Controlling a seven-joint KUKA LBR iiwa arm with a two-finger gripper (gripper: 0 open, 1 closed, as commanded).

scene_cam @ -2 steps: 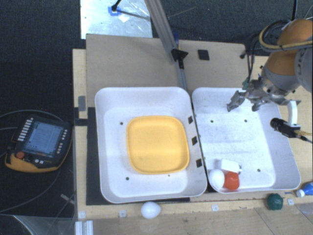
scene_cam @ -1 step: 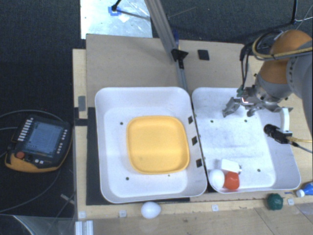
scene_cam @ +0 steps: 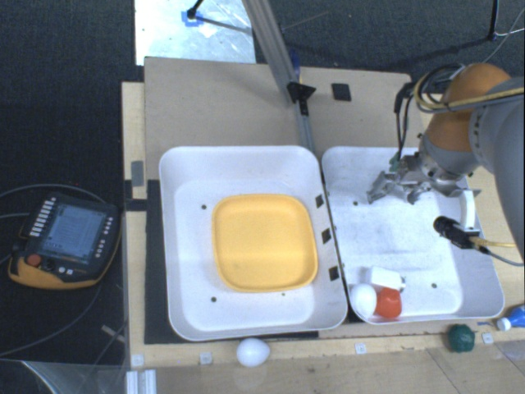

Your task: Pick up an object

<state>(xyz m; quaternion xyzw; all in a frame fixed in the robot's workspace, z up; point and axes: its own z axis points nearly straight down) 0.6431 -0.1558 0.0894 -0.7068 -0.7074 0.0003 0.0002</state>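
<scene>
two fingers of the gripper (scene_cam: 394, 185) spread wide, holding nothing, well away from the red object (scene_cam: 389, 303) in the right bin's (scene_cam: 410, 245) near corner; the wall there may block a grasp.

Smooth matt yellow plastic plate (scene_cam: 265, 242) in a scuffed white plastic bin (scene_cam: 182, 245), on a dull brown board (scene_cam: 221, 101).

Readable text: none at this size.
Grey and orange handheld control pendant (scene_cam: 62, 243): its screen and key rows show, but their markings are too small to read.
Small black rectangular tag on the tan board (scene_cam: 341, 92): no lettering can be made out.
</scene>
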